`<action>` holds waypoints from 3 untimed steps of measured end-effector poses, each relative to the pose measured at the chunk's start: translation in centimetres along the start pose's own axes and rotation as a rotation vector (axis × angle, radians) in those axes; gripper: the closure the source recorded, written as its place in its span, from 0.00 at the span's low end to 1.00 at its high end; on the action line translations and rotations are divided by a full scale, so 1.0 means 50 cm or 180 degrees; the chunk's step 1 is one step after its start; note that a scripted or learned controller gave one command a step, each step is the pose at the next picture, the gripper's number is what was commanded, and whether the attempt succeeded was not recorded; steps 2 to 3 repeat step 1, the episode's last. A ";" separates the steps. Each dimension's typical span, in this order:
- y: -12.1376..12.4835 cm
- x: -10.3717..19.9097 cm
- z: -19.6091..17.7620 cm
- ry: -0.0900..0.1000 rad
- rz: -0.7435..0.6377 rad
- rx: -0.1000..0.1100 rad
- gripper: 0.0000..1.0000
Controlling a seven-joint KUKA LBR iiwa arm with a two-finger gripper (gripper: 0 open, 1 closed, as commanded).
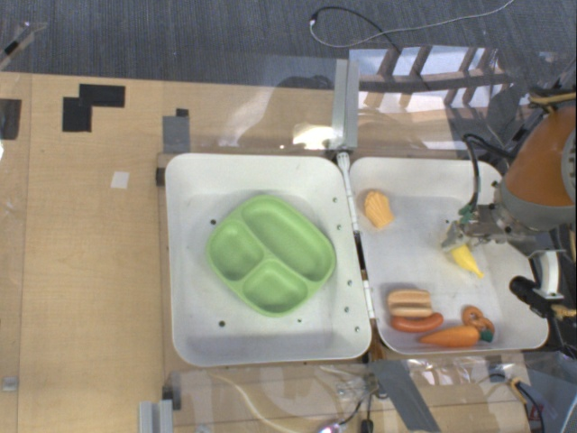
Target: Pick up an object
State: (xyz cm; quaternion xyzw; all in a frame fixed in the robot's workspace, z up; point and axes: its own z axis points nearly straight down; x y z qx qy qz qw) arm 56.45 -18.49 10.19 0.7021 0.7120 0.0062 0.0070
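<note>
A green divided plate (271, 255) lies in the left bin (185, 332).

Wooden bench (81, 269), dark grey carpet (180, 16)

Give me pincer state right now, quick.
Pincer: low in the right bin, right at the yellow toy; open or closed cannot be told.

No legible text (or labels) anywhere
</note>
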 end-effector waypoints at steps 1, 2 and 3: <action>0.032 0.100 -0.174 0.0001 0.0181 0.0040 1.00; 0.032 0.100 -0.174 0.0001 0.0181 0.0040 1.00; 0.032 0.100 -0.174 0.0001 0.0181 0.0040 1.00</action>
